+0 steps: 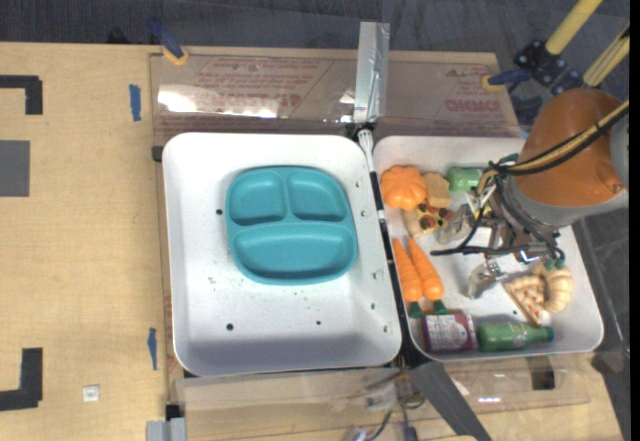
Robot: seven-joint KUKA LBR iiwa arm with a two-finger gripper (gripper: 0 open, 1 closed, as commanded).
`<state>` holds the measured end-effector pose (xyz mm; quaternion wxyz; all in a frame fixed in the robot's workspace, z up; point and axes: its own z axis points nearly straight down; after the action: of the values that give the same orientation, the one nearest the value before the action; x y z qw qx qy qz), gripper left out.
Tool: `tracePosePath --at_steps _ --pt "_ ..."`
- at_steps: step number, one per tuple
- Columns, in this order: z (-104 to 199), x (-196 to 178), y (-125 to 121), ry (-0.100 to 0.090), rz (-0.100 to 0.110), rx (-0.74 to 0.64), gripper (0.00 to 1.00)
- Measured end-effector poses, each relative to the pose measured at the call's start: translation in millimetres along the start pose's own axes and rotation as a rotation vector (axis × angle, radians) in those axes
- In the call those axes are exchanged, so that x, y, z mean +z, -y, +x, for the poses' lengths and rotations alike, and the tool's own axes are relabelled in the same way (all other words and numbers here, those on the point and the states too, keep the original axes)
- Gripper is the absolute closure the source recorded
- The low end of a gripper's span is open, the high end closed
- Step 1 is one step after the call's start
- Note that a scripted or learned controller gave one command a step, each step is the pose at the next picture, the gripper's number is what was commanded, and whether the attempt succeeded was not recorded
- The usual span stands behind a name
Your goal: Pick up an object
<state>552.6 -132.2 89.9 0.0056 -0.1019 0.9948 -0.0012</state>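
Currently the gripper [487,274] is low in the right bin [590,324], hanging over bare floor between the carrots [420,272] and the croissant [540,291]. Can't tell the claw state: the metal tip is a blur under the cables [480,234] and the orange wrist band [570,149].

Step in hand, as I read it: descent onto a target, no grasp yet. Nothing visibly sits in the claw.

Doing it well:
- Commit to one object. Croissant is the closest candidate, just right of the tip; judged from position only.
- Centre over its body before closing. It's curved, so a pinch on a tapered end will likely slip out.
- Watch the bin wall to the right and the green bottle [512,335] just below; approach from the open floor side.
- Lift straight up, then check something is really held. Closing on air looks plausible here, tip is over white floor.

Target look: croissant is pale tan, ridged, crescent shaped, lying flat near the right bin's lower right, close beside the tip; whether touching, unclear. Probably a light toy, rigid or slightly soft.

Other stuff in the right bin: orange pumpkin [402,186] top left, dark red can [448,331] lying at the bottom edge next to the green bottle, small mixed clutter near the cables that I can't identify. Left bin [190,229] holds a teal divided plate [290,224], well apart from the action.
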Motion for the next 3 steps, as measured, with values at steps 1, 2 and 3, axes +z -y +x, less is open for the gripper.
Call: tracePosePath --at_steps 1,2,3 --pt "-12.5 0.3 -27.6 0.001 0.001 0.175 0.0" --pt "17.0 -0.1 -33.5 0.004 0.0 0.237 0.0" --pt "-88.1 -102.3 -31.1 0.009 0.0 0.232 0.0"
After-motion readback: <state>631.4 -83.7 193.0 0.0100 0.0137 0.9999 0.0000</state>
